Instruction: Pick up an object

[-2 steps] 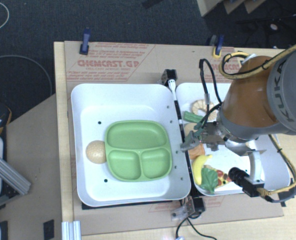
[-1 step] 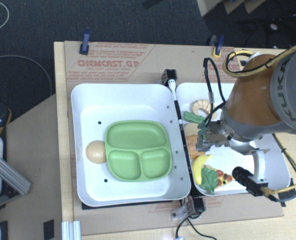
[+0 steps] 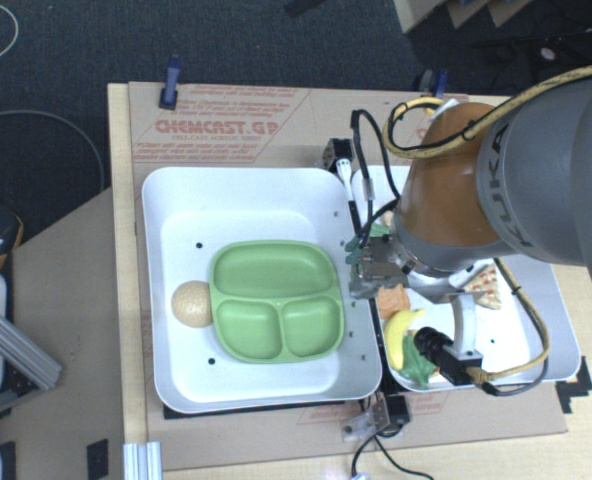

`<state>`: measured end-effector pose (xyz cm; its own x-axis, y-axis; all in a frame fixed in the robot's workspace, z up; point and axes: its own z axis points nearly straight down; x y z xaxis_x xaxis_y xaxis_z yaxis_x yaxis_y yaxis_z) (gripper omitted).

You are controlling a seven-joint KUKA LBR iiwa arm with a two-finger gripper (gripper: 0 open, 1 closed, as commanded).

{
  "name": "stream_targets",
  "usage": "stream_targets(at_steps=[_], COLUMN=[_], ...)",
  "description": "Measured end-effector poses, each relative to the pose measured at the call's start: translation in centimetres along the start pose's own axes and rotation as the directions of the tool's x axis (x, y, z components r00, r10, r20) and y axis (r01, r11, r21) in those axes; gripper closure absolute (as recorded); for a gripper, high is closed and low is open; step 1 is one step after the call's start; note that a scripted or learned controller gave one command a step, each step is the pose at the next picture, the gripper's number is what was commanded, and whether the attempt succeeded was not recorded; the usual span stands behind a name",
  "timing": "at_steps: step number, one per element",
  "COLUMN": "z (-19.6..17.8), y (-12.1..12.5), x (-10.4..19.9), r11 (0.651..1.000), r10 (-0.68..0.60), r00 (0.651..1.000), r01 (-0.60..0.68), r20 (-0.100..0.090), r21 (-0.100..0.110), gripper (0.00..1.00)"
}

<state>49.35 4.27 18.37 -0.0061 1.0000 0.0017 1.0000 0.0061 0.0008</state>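
My gripper (image 3: pixel 370 274) hangs low over the left edge of the right bin (image 3: pixel 556 338), close to the wall it shares with the left bin (image 3: pixel 166 268). An orange block (image 3: pixel 392 299) lies right beside and below the gripper. A yellow banana (image 3: pixel 400 332) sits just in front of the block, with a green item (image 3: pixel 417 368) next to it. A pizza-slice toy (image 3: pixel 487 288) peeks out to the right of the wrist. A small green piece (image 3: pixel 379 231) shows behind the gripper. The arm covers most of the right bin.
A green divided plate (image 3: pixel 276 299) fills the middle of the left bin, and a beige ball (image 3: pixel 190 304) rests against its left side. Black cables (image 3: pixel 496 373) loop from the wrist over the right bin's front.
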Motion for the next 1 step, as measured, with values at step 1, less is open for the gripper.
stream_targets(at_steps=[1], z=[-16.29], y=[-1.29], x=[-1.56], r11=[1.0], r10=[0.004], r00=[1.0], r01=[-0.004], r20=[0.0], r21=[-0.017], gripper=[1.0])
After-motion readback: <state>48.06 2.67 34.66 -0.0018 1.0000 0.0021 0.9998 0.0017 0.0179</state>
